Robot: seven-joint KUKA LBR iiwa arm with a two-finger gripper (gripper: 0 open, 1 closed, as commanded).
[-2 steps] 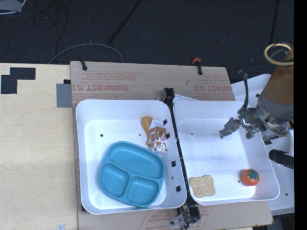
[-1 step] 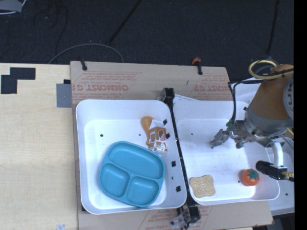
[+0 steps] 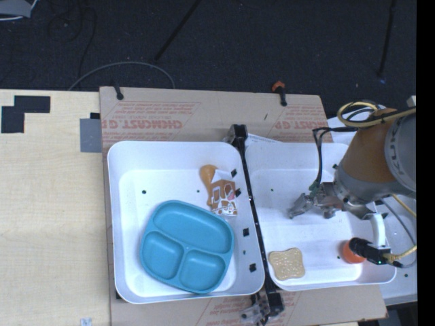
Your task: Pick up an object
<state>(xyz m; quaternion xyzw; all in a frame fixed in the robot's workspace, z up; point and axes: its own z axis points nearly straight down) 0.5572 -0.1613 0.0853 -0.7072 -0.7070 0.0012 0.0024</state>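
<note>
My gripper hangs over the middle of the right bin, pointing left. Its fingers look spread apart, so it is open, and nothing sits between them. A tan waffle-shaped piece lies at the front left of that bin, below the gripper and apart from it. A small orange-red object rests near the bin's front right, under the arm's cabling. In the left bin lie a blue divided plate, a brown-and-white packet and a small orange-brown piece.
The black divider runs between the two bins, just left of the gripper. The grey arm with its orange band comes in from the right over the right bin's far corner. Cardboard lies under the bins.
</note>
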